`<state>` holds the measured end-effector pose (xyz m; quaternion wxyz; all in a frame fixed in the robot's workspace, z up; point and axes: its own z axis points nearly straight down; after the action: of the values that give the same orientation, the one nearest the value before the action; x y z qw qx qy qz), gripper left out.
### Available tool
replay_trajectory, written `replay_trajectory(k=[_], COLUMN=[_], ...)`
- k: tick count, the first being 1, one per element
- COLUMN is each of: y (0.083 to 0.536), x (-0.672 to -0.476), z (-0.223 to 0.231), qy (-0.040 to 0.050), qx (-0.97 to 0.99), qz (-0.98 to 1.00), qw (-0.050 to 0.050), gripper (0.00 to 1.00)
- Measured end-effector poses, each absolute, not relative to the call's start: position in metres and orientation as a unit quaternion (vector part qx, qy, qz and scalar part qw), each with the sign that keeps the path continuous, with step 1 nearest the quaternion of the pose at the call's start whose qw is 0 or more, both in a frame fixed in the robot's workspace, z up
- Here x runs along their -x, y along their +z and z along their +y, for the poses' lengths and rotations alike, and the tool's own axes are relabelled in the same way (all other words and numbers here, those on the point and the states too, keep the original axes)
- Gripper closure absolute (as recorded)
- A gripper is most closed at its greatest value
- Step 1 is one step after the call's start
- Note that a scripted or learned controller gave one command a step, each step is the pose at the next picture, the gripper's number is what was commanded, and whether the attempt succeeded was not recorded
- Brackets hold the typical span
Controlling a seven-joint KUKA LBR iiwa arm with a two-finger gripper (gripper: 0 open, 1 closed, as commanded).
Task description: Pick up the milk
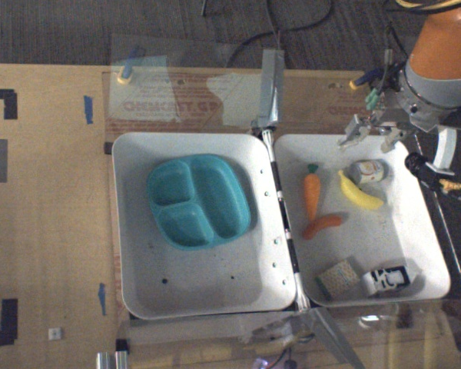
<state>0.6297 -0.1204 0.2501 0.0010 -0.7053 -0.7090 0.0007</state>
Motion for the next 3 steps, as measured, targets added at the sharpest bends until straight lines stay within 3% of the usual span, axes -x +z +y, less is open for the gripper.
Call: replay_trajectory(k=[1,2,3], y=[0.094,0.281,0.161], x=[-0.620,-0.622,-0.582], z=[-0.097,-0.186,-0.195], qy=[0.0001,0.0009,0.0017], qx=[0.744,0.788,0.842], qz=[-0.669,-0.616,-0.540], qw=[0.000,0.000,0.002], gripper=[0.00,0.00,0.00])
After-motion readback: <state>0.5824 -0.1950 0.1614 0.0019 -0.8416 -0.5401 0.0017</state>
